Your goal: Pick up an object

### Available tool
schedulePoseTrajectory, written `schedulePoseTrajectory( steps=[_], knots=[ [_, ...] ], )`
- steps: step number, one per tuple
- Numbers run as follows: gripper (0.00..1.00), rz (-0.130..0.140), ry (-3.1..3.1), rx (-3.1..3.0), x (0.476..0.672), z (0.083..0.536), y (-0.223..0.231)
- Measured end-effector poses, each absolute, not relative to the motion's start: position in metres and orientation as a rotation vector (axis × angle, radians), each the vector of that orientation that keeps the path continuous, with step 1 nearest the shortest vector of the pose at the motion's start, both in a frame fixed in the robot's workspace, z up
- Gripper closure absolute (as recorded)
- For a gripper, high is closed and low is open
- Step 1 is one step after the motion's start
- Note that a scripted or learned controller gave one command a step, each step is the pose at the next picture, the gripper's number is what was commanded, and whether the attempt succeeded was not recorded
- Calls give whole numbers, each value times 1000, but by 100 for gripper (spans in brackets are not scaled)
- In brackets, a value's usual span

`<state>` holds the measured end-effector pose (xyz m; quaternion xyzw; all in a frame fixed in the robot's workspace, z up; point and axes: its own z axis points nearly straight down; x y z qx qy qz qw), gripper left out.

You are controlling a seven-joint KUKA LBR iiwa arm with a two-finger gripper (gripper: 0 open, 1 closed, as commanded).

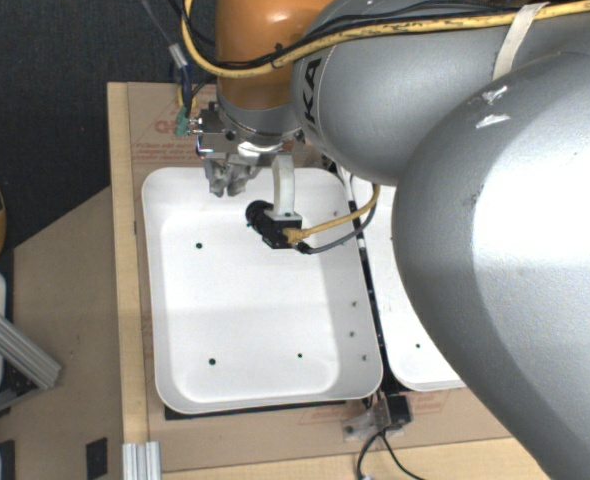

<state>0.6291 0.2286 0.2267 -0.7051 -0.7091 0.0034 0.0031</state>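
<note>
The tool point(222, 180) hangs over the far left corner of the left bin point(175, 368), whether clenched or released I cannot tell, and no object to pick can be made out on the bin floor beneath or near it.
</note>
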Motion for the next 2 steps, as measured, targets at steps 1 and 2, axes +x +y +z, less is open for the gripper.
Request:
schedulePoseTrajectory(
  steps=[1,2],
  knots=[
    [100,-14,-2222,-2231,653,318,180],
    [100,6,-2223,-2216,666,230,227]
  ],
)
